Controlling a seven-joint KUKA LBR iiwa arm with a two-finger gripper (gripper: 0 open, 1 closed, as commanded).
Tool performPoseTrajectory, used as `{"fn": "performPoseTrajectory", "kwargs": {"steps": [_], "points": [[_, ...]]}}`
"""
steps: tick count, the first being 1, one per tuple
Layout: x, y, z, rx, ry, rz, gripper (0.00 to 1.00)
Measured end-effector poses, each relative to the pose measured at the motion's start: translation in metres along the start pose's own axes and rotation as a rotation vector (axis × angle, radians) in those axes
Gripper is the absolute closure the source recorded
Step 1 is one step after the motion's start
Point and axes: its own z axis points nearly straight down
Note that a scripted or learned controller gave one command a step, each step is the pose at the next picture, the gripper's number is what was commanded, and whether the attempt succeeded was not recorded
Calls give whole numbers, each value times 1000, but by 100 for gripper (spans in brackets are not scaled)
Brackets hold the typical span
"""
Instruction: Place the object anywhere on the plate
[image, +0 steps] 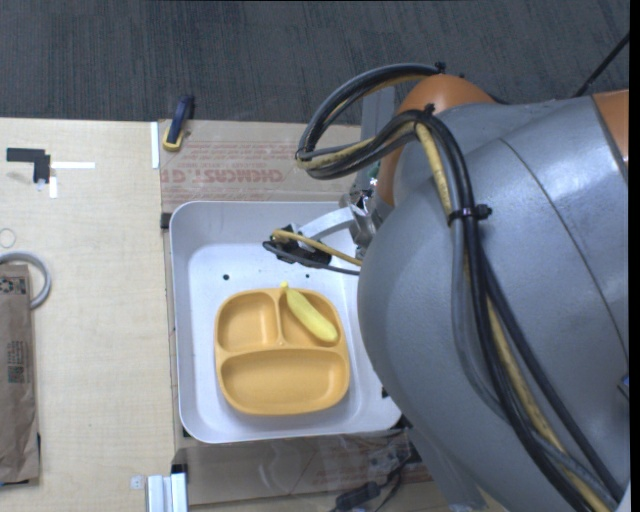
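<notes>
Camera view gave me the gripper tucked in by the top right corner of the white bin, half hidden under the big grey arm. I could not tell if it was open or shut. It sat near the banana, and I saw nothing of it touching the fruit.

The banana lay on the yellow plate, in the small part at the plate's top right corner. It lay at a slant, with its thin stem end up by the ridge between the two small parts. The plate sat flat in the bin, closer to the bottom edge than to the top one.

To me the job looked about done, so the step in hand was getting the gripper away clean. I judged it best to lift straight up first, slowly, and only then swing out over the bin's right edge. A sideways move down low could bump the banana or push the plate. The banana was round and could roll, though the ridges should keep it in.
</notes>
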Motion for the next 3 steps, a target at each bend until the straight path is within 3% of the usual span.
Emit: {"fn": "performPoseTrajectory", "kwargs": {"steps": [3], "points": [[0,0,0,0,0,0,0]]}}
